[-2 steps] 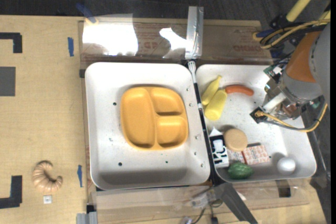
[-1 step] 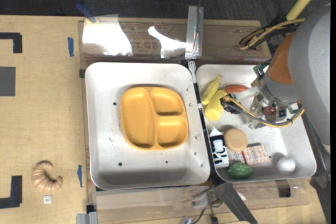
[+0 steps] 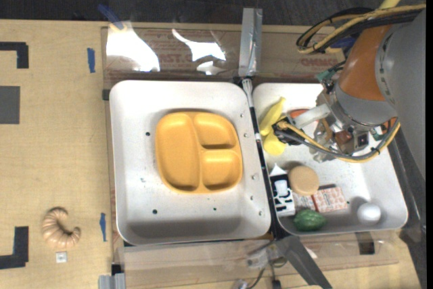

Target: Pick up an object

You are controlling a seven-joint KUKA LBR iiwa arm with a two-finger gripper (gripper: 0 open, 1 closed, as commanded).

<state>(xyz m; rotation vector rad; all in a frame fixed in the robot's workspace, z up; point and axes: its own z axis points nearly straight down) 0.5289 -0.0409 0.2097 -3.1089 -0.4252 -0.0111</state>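
So far nothing looks picked up: the arm (image 3: pixel 379 78) is low over the right bin (image 3: pixel 389 179) near the yellow toy (image 3: pixel 272 120), and I cannot tell how its jaws stand.

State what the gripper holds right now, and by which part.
Cannot be told. The gripper sits low in the right bin near the yellow object, its tips hidden under the wrist and cables.
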